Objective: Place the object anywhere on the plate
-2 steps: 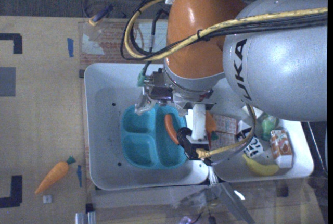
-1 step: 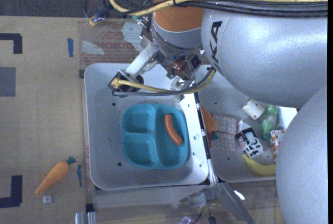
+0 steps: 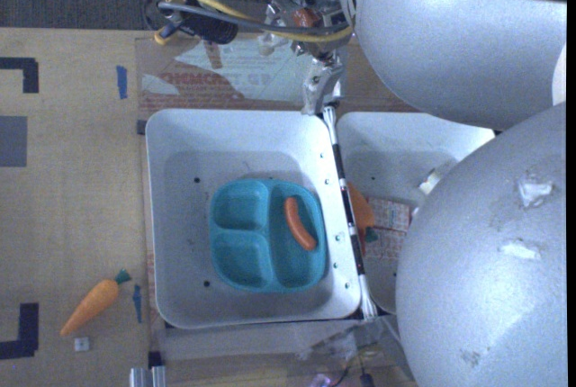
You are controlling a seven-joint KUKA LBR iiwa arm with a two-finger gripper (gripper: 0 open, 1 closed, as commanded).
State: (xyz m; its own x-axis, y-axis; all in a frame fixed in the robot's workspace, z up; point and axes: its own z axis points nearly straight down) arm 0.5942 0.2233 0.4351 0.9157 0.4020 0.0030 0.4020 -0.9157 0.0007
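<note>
A sausage (image 3: 301, 224) lies in the long compartment of the blue plate (image 3: 236, 241), so the task looks done; the pincer's (image 3: 317, 93) state cannot be told.

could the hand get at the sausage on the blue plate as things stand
Probably yes. The sausage lies uncovered in the long compartment of the blue plate, nothing on top of it. The hand sits above the bin's far rim.
</note>
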